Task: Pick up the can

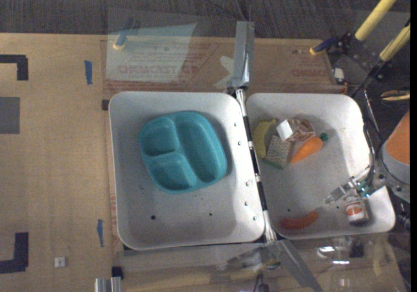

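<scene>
The can (356, 212) stands in the right bin's (306, 173) near right corner, close to the wall. The jaws hover just above it; I cannot tell their opening. The wall may block one side, so the can may tip.

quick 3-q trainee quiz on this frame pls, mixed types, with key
1. True or false: the teal plate lies in the right bin.
2. Which is nearest the gripper? A) carrot B) can C) plate
3. Fill in: the can stands near the right bin's ____ corner (near-right / far-left).

Key: 1 false, it lies in the left bin. 2 B. 3 near-right.
</scene>
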{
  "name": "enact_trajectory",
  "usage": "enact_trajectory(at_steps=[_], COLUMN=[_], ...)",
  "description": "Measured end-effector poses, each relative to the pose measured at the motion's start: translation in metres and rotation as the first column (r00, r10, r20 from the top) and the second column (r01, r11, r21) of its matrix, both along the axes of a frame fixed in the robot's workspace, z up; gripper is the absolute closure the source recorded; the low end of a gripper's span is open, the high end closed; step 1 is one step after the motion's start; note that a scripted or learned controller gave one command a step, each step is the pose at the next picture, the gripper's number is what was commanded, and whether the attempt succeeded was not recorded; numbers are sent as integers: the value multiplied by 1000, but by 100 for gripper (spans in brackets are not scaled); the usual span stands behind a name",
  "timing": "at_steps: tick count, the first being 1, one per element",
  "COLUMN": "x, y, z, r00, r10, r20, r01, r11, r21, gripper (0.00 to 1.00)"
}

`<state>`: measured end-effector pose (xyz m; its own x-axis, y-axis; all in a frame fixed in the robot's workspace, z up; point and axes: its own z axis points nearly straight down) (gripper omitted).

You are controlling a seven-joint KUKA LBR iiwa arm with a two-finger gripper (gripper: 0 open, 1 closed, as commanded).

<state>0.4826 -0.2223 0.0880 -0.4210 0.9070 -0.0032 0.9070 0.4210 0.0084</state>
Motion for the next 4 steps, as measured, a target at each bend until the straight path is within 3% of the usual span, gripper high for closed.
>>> enact_trajectory(at_steps=[1,2,3,4], x=[1,-1,12,101], y=[-4,0,77,30], z=[11,21,28,76], r00=[1000,973,953,931], r10=[-7,232,303,364], r20=[7,-3,-8,-4], r01=[7,-232,-303,-365], r11=[1000,973,953,931], r21=[-4,-5,0,-4], gripper=[100,100,100,100])
